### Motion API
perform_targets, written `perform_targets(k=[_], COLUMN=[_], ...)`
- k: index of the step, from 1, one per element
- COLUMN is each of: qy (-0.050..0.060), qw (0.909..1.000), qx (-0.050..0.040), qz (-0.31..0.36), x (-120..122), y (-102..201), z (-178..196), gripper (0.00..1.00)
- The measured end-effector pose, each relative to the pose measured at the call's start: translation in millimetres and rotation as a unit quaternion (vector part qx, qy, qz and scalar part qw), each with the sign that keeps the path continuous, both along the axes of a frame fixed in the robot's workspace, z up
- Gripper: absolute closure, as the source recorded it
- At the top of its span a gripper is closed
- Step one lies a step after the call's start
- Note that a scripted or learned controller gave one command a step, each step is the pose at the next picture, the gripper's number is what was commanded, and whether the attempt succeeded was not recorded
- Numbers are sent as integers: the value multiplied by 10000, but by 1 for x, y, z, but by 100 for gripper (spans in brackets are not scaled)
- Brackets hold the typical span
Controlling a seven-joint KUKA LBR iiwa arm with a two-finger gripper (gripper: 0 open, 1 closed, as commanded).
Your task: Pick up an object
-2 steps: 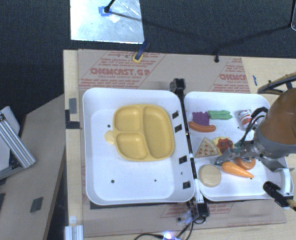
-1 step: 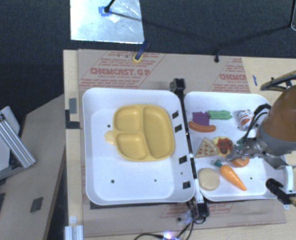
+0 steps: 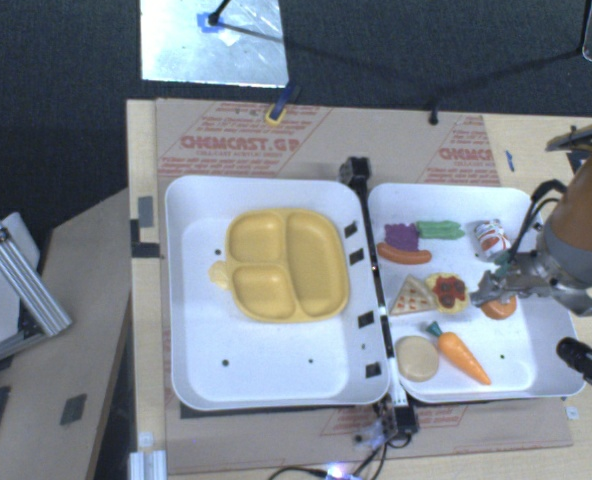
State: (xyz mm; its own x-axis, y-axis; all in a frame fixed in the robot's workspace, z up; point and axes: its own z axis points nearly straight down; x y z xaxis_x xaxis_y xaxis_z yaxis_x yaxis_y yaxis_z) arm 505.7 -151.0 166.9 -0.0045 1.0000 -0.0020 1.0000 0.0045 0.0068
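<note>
The right bin (image 3: 521,363) holds several toy foods: a purple grape bunch (image 3: 402,236), a green pickle (image 3: 440,230), a hot dog (image 3: 404,255), a red-and-white can (image 3: 490,237), a pizza slice (image 3: 426,295), a round cookie (image 3: 417,357) and a carrot (image 3: 463,356). An orange piece (image 3: 500,308) lies right under my gripper (image 3: 493,290), which hangs low over the bin's right half. The gripper body covers most of that orange piece.
The left bin (image 3: 191,298) carries a yellow divided plate (image 3: 281,264). A black hinge strip (image 3: 368,268) runs between the two bins. The arm's grey body (image 3: 581,238) fills the right edge above the bin. Cardboard (image 3: 276,138) lies under both bins.
</note>
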Motion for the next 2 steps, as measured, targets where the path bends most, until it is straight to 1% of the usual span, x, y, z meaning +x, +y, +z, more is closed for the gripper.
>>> perform_targets(k=[1, 2], qy=[-2, 21], qw=[10000, 10000], qx=[-1, 18], qz=[0, 26], x=[2, 15], y=[0, 57], z=[54, 47], gripper=[100, 100])
